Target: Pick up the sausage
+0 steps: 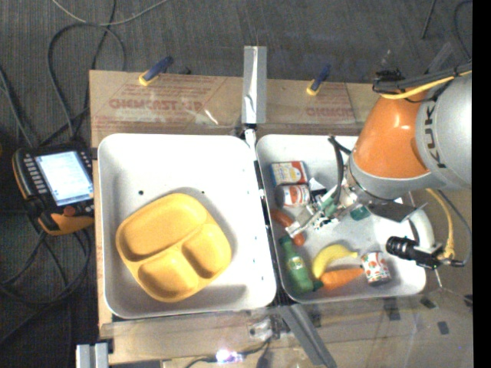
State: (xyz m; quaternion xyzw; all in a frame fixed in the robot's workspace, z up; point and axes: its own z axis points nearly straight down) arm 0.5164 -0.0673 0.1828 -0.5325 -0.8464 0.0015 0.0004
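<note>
The sausage (281, 218) is a short red-brown piece lying near the left wall of the right bin (414, 286), just below a small can. My gripper (305, 225) reaches down and to the left from the orange-banded wrist (391, 144). Its tip sits right beside the sausage's right end. A reddish bit (298, 238) shows just under the tip; I cannot tell whether it is part of the sausage. The gripper's metal parts hide the contact spot.
The right bin also holds a small carton (288, 173), a can (295, 196), a green bottle (298, 271), a banana (334, 257), a carrot (342, 278) and a strawberry-print can (374, 267). A yellow divided tray (173, 245) lies in the left bin (123, 167).
</note>
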